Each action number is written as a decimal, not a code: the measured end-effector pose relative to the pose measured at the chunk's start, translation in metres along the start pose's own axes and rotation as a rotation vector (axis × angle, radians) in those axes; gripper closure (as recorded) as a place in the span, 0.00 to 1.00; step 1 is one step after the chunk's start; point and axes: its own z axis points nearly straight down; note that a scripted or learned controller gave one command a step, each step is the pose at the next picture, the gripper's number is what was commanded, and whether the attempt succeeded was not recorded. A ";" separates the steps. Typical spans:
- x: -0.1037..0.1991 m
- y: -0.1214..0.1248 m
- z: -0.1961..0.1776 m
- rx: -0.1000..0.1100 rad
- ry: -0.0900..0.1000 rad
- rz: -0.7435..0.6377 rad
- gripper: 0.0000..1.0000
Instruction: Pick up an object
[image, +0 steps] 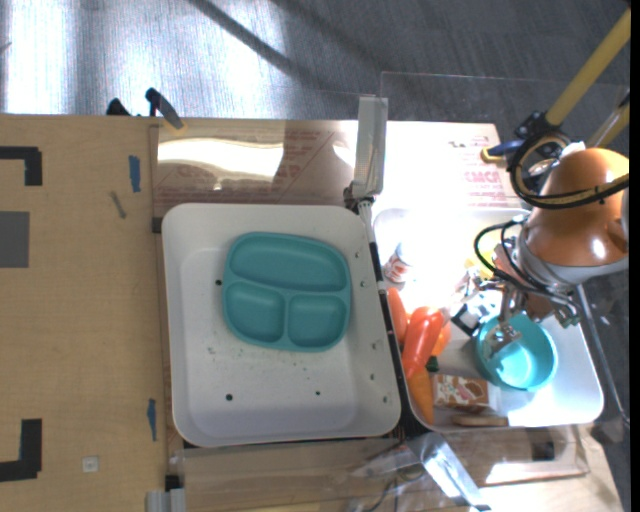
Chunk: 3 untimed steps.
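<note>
Crowding the teal bowl, glare-washed right-bin clutter.

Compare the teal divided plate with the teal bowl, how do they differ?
The teal divided plate is flat with three compartments; the teal bowl is round and deeper. The plate lies alone in the left bin; the bowl sits in the crowded right bin, under the hand. Both are teal.

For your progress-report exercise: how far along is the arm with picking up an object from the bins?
Done: the arm has reached over the right bin, its claw down at the teal bowl. In hand: nothing clearly; the view does not show a grip. Left: securing and lifting one item. The orange pepper and the small box lie in that bin; the teal divided plate lies in the left bin.
</note>
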 end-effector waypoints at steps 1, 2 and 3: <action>0.018 0.064 -0.002 0.002 -0.002 -0.065 0.00; 0.035 0.069 -0.003 0.006 -0.018 -0.137 0.00; -0.017 0.047 0.000 -0.002 0.003 -0.109 0.00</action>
